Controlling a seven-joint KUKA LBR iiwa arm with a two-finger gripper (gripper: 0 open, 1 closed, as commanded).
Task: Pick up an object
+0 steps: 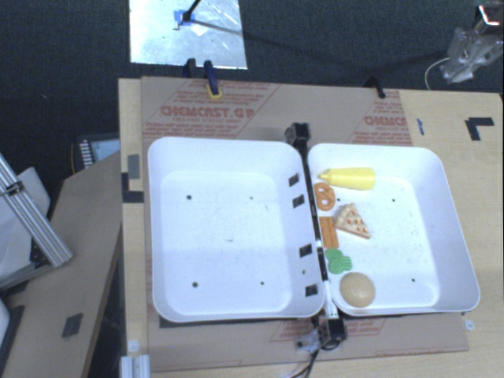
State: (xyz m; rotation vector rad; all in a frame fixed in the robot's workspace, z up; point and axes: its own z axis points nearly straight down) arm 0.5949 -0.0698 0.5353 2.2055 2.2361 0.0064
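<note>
The round tan bread-like ball (358,289) lies touching the right white bin's (441,235) inner wall, so the tool (471,50), grip state unclear, may hit that wall.

Two bins side by side on surface (441,124). Right bin (441,235) holds five items along its left wall: bottle (348,179) rearmost, then pretzel (324,196), pizza slice (353,222), leafy piece (339,261), round bun (357,288) frontmost.

The picture's top right corner is cutting off the gripper (472,50). The small orange piece (328,232) is lying too small to identify.
</note>
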